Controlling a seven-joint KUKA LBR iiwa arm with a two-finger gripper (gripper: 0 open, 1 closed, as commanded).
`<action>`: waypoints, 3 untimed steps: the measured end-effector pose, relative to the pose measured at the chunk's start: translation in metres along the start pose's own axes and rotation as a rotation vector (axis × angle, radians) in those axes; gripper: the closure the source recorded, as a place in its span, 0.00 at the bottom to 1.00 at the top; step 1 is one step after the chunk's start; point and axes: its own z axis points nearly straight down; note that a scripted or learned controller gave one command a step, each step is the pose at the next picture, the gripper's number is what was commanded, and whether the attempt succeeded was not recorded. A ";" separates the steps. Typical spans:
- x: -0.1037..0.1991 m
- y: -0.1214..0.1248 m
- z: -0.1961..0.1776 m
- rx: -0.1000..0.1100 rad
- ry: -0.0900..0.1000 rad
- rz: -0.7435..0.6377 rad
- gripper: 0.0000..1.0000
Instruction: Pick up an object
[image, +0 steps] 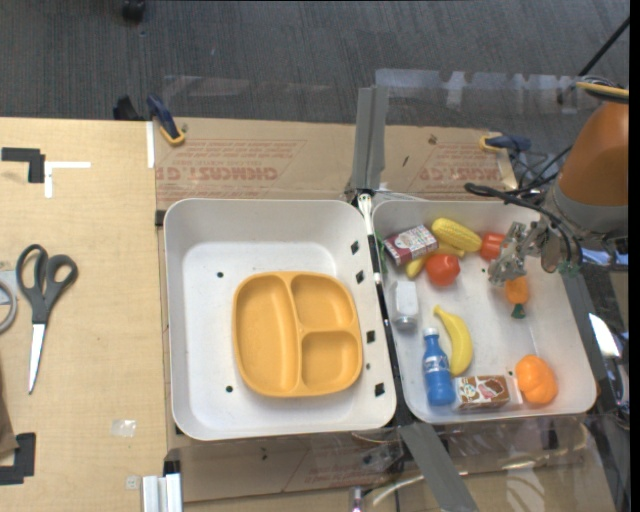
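The right bin (575, 330) holds, clockwise from twelve o'clock, a corn cob (456, 235), a small orange fruit (516, 290), an orange pumpkin (536, 380), a carton (488, 392), an upright blue bottle (436, 370), a curved banana (457, 338) and a tomato (442, 267).

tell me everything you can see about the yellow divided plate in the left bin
The yellow divided plate is a rounded-square tray that looks like matte plastic, orange-yellow all over. Raised ridges split it into three compartments: one long one down its left side and two smaller ones stacked on its right. All three look bare. It lies flat and right side up, turned slightly askew, near the middle of the left bin, resting on the bin's floor. Nothing else touches it.
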 end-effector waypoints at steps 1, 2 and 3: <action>-0.005 0.059 -0.103 -0.001 0.001 0.105 1.00; 0.008 0.024 0.011 -0.001 0.003 -0.286 1.00; 0.008 0.024 0.010 -0.001 0.003 -0.286 0.00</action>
